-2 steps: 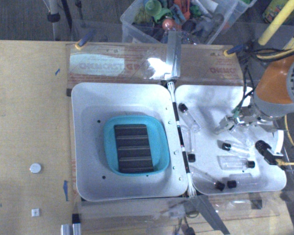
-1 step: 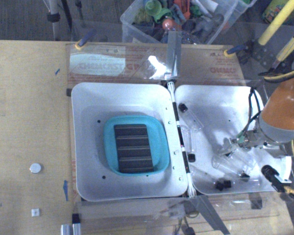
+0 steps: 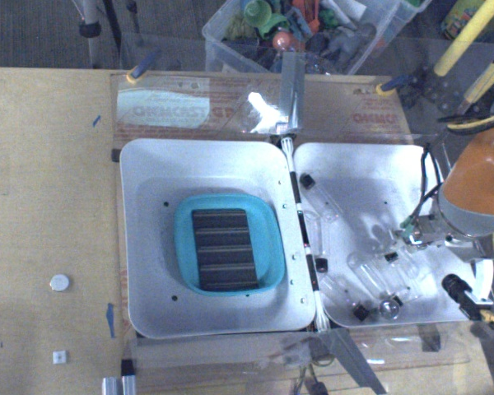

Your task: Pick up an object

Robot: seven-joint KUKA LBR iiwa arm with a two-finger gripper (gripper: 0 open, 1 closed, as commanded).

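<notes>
I see a blue tray (image 3: 266,245) with a dark ridged block (image 3: 224,249) in the left bin (image 3: 140,220). It looks stiff and light; I'd grab its rim. My arm (image 3: 475,179) hangs over the right bin (image 3: 354,179).

Robotics lab: bench (image 3: 41,179) with white bins (image 3: 148,171), toy-filled crate (image 3: 313,15).

Left bin (image 3: 148,179) white; tray (image 3: 185,245) inside light blue, dark grey ribbed insert (image 3: 224,249). Right bin (image 3: 354,171) white. Arm band (image 3: 477,175) orange. Bench (image 3: 41,179) tan.
</notes>
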